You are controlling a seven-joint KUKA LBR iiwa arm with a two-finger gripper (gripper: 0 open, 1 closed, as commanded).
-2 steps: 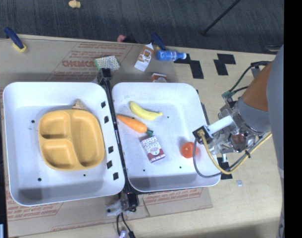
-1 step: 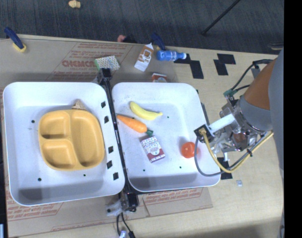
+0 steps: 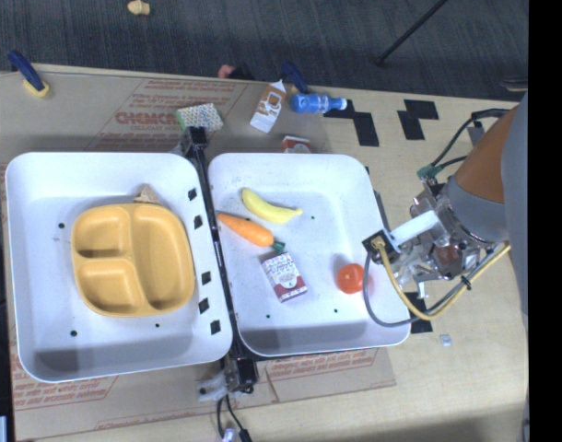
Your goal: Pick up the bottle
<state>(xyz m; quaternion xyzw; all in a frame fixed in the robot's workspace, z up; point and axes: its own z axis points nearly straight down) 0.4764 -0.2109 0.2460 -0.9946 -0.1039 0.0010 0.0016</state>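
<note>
Hovering at the right bin's [image 3: 382,325] outer rim, the pincer [image 3: 419,270] is tangled in cables, and whether it is spread or pressed together cannot be told. The bottle [image 3: 309,103] lies on the bench well beyond it and outside the bins, long axis across the view, cap toward the arm's side. It looks light, rigid and smooth-sided, likely to roll; a grip across mid-body seems soundest.

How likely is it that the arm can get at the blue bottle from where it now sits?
Probably yes: the blue bottle lies on the open bench beyond the right bin, nothing over it, while the tool sits past that bin's right edge.
</note>
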